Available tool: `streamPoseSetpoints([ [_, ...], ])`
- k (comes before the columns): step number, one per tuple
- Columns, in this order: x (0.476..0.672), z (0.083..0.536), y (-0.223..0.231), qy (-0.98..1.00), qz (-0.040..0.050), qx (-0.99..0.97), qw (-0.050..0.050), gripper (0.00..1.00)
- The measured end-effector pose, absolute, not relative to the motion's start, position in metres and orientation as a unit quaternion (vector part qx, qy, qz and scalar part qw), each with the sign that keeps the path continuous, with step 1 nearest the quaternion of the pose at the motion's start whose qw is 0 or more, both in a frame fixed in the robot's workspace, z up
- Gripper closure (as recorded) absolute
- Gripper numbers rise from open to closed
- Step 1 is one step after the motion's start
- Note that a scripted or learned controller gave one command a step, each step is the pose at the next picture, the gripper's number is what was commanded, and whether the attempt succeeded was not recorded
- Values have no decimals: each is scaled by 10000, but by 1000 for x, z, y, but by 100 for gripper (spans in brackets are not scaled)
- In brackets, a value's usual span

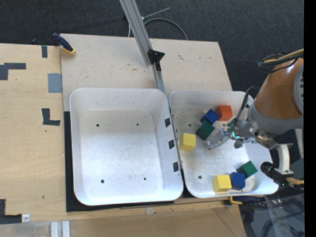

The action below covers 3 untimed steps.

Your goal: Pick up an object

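I have the gripper (217,141) down inside the right bin (197,184), reaching in from the right. Its metal fingers point left toward the dark green cube (205,130), which sits just beside the fingertips, up and to their left. I cannot tell whether they touch it, and I cannot tell from this angle whether the fingers stand wide or narrow. I see nothing between them.

The dark green cube lies close against a blue cube (211,116) just above it, and an orange cube (224,112) sits right next to the blue one on its right side. These three form a tight cluster in the upper middle of the bin. A yellow cube (187,141) rests apart to the left of the gripper, near the wall that the two bins share.

Toward the near edge of the right bin I see another yellow cube (222,182) touching a second blue cube (237,180), with a second green cube (247,169) just above and to the right of them.

All the cubes look small, solid-coloured and matte. The left bin (79,147) lies alongside, white with dark specks.
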State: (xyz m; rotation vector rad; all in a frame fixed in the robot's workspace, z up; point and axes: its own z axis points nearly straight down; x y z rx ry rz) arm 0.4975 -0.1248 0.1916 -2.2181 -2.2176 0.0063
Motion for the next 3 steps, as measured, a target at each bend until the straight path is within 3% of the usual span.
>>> streamPoseSetpoints([
  [1, 499, 194, -125, -7075, 6, -7067, 10, 0],
  [3, 504, 91, -127, -7073, 22, -7069, 31, 0],
])
